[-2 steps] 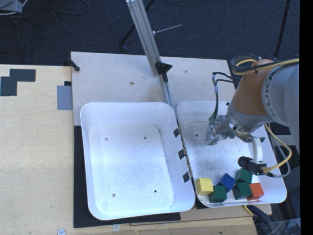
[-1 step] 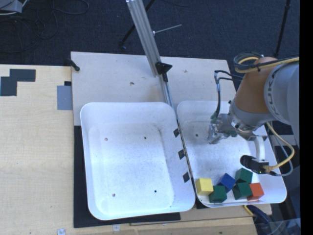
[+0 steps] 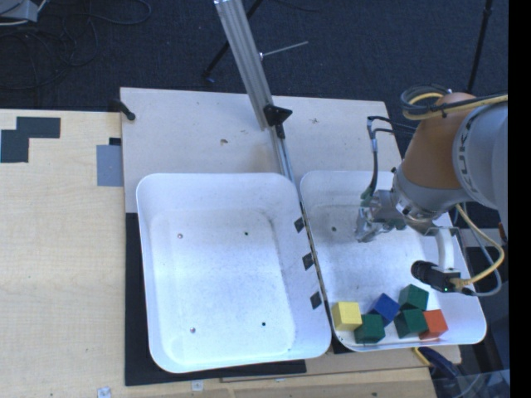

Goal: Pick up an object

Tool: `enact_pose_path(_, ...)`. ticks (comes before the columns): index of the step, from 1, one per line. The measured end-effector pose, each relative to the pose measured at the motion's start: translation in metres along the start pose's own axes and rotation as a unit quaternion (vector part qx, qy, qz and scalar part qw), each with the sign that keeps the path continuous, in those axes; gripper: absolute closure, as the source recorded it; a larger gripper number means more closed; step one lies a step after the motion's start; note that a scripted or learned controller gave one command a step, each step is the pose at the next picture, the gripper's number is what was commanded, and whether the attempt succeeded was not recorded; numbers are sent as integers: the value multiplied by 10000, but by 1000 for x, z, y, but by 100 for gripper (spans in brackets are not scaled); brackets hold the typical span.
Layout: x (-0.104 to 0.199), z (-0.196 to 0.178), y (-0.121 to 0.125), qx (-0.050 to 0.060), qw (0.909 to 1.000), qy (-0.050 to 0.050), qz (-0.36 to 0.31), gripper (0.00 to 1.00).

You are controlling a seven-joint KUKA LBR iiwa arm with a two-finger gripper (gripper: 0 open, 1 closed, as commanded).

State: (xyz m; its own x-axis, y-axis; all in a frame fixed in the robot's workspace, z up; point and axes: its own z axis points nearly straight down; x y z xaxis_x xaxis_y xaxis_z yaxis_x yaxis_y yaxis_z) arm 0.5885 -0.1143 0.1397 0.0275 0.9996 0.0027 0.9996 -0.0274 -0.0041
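Camera view: grey two-finger gripper (image 3: pixel 366 230) hovers over bare middle of right shallow white plastic bin (image 3: pixel 348 197), can't tell its state. Risk: descending here, it would likely grab nothing. Small blocks, yellow (image 3: pixel 348 314), blue (image 3: pixel 386 306), three dark green (image 3: pixel 370 329), orange (image 3: pixel 434 323), cluster at its near edge. Left shallow white bin (image 3: pixel 166 222) holds none.

My pale wooden tabletop (image 3: pixel 58 247) carries a lighter board (image 3: pixel 191 135). On it, two shallow white bins sit side by side, touching: the left bin (image 3: pixel 158 222) and the right bin (image 3: pixel 332 191).
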Motion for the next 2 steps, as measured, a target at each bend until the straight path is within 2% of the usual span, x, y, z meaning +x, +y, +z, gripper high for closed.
enact_pose_path(1,-26,-77,35,-58,9999,-29,-127,100)
enact_pose_path(2,-19,-15,59,4,9999,-11,-157,100)
